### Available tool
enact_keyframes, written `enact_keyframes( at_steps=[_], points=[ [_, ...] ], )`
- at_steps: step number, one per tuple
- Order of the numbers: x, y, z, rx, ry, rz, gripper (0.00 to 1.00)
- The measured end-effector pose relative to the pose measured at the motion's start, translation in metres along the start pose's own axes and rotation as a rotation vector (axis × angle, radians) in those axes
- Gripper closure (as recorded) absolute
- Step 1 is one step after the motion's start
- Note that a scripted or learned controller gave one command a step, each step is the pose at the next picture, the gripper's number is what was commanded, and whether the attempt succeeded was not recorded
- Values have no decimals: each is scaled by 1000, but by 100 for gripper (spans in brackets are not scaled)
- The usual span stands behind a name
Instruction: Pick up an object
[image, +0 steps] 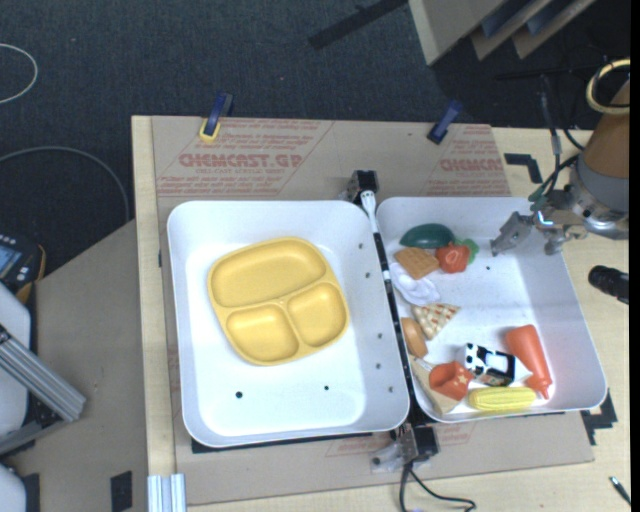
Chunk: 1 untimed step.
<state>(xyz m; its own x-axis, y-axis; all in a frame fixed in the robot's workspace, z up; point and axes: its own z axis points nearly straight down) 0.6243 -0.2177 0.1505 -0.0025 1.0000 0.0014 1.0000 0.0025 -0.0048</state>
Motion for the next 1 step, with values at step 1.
enact_keyframes(
  at_steps=[1],
  points=[
    [9,5,53,0,1,1,0]
  ],
)
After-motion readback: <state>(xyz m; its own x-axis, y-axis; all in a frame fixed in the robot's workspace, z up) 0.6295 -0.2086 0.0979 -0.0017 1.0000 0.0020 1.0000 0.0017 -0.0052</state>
